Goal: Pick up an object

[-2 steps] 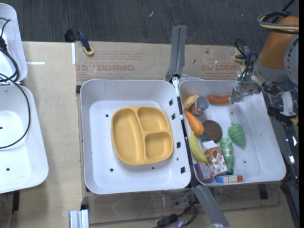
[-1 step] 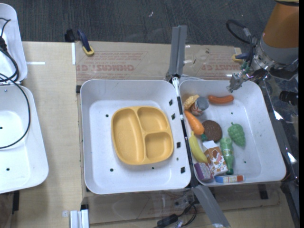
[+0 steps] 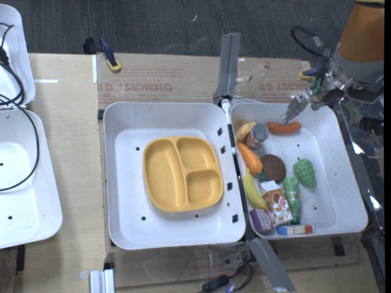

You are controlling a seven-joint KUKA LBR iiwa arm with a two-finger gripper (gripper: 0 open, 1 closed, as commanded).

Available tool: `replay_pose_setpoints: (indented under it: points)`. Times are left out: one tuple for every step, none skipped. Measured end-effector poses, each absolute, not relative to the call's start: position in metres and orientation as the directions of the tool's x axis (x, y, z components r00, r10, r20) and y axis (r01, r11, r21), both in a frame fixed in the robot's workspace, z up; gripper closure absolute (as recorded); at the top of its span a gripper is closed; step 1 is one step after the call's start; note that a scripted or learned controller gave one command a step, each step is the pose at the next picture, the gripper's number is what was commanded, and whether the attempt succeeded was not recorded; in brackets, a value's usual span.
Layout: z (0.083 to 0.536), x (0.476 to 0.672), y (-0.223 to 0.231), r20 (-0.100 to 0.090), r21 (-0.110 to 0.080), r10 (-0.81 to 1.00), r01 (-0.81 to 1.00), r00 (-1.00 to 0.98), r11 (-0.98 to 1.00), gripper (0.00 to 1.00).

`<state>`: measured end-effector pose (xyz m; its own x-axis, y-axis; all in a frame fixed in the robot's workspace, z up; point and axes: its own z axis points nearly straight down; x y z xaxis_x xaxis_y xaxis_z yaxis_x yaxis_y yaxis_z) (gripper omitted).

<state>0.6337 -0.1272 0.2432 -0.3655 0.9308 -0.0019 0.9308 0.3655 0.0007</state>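
We see the gripper poised over the far edge of the right bin, just above and to the left of the red sausage, with the grey arm and its orange band reaching in from the upper right. Whether the claw is spread or closed we cannot tell, and we see nothing between its tips. The sausage lies on the bin floor near the far wall, apart from the gripper. Along the bin's left side we find a crowded row: a small can, a carrot, a brown round patty, a banana, a printed carton and a purple packet. A green bumpy vegetable sits toward the middle, beside a green bottle. In the left bin we see a yellow divided plate lying flat near the centre.
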Motion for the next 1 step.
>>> replay_pose_setpoints:
  points:
    - [0.1505, 0.6588, -0.1434, -0.001, -0.001, 0.932, 0.932, -0.363, 0.363, 0.00]
